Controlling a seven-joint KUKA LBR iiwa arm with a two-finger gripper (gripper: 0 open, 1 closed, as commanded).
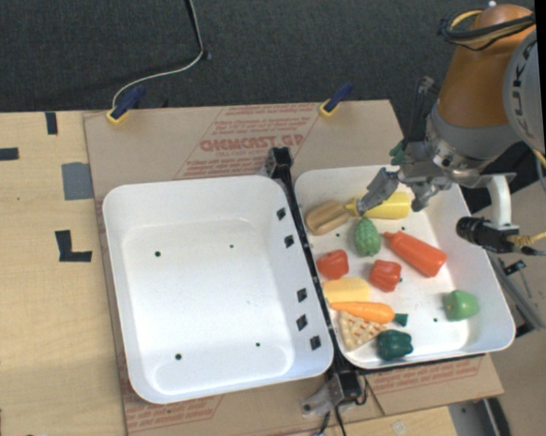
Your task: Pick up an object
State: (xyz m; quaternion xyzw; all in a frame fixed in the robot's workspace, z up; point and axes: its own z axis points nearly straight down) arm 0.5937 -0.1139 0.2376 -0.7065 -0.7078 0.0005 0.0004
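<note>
The right white bin (496,328) holds several toy foods. A yellow piece (392,208) lies at its far side, next to a brown roll (325,218) and a green vegetable (366,238). An orange-red carrot-like piece (417,254), two small red peppers (331,264) (385,274), a yellow item (347,291), an orange carrot (360,311), a waffle-patterned slice (355,331), a dark green pepper (393,345) and a light green one (460,305) fill the rest. My gripper (398,193) hangs over the yellow piece, open, its fingers spread to either side and gripping nothing.
The left white bin (195,186) sits beside the right one, with a black divider (294,248) between them. Both rest on a cardboard sheet (238,135) clipped at the back. The arm's grey and orange wrist (484,92) looms over the right bin's far right corner.
</note>
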